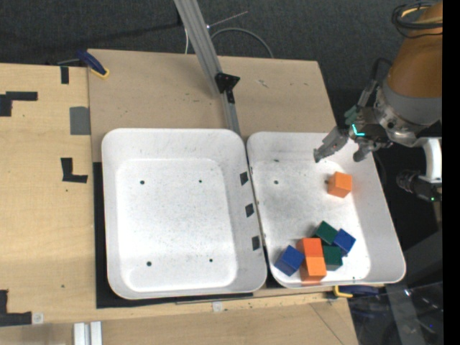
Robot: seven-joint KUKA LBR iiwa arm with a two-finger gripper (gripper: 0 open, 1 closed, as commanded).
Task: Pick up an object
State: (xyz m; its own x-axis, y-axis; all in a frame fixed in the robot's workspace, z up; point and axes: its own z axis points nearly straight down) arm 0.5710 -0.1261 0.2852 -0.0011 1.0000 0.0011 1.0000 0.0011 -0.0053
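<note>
While my one camera looks down at a slant on the bench (180,77), I see the gripper (345,146) hanging over the far right part of the right bin (287,149), its two fingers spread apart with nothing between them; one finger (327,148) reaches out toward the bin's middle, the other (361,149) sits nearer the right rim. Just beside it, toward the near edge, a lone orange block (339,184) lies on the bin floor, apart from the fingers; it looks close to cubic, so I cannot give it a long axis, and it sits turned a little against the bin's rims. Near the near right corner of that bin I see a cluster touching one another: a blue block (290,259), an orange block (313,259) whose long axis runs from near edge to far, a green block (328,241) and another blue block (344,241). On my left lies the left bin (172,139).
</note>
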